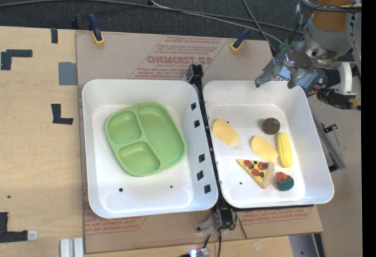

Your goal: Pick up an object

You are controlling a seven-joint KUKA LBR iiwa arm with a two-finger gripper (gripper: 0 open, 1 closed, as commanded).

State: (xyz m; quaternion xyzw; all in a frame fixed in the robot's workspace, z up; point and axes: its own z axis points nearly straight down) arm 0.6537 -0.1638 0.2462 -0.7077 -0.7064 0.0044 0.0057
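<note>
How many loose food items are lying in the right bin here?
6: yellow oval on the left, brown disc, yellow piece, corn cob, pizza slice, red-green item near the front right corner.

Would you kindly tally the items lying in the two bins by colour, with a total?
Green: 1, the divided plate
Yellow: 3, two oval pieces and a corn cob
Brown: 1, a round piece
Multicoloured: 2, a pizza slice and a red-and-green piece
Total: 7
</note>
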